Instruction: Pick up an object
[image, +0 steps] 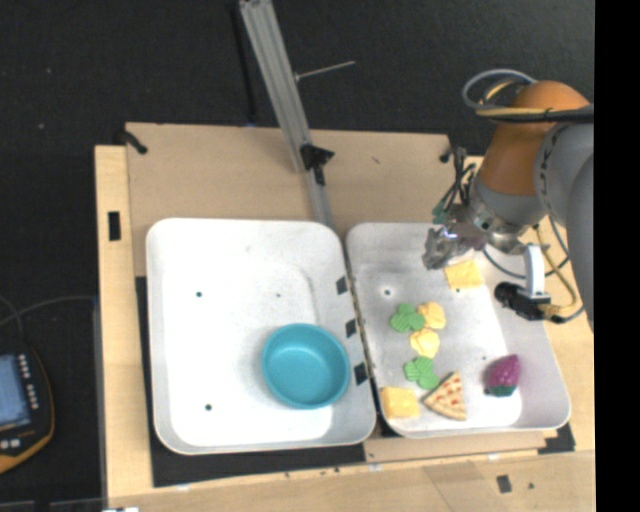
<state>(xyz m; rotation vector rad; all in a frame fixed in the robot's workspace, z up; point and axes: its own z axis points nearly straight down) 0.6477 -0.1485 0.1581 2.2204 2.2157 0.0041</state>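
Gripper (438, 250) low over the right bin (375, 250), near that bin's far edge, hanging off the grey arm (515, 165) with its orange band. Can't tell from this angle how the gripper stands, wide or narrow; nothing visibly held.

Landmark = gripper. Yellow square piece (463, 274) lies just beside the gripper, toward the right and slightly nearer the camera, flat on the bin floor; touching or not, can't tell. Green leafy piece (405, 320) sits nearer the camera than the gripper and a bit left, with a pale yellow piece (433, 316) touching its right side. Second pale yellow piece (425, 343) just below those. Smaller green piece (421, 372) further toward the camera. Yellow block (400, 402) and pizza slice (447, 397) side by side at the bin's near edge, well apart from the gripper. Purple piece (503, 374) near the bin's right near corner, also well apart from the gripper.

Left bin (200, 260) holds a teal bowl (304, 364), upright, far left of the gripper and closer to the camera. Both bins rest on the desk (220, 160). A slanted metal pole (285, 95) crosses the desk behind the bins, up-left of the gripper.
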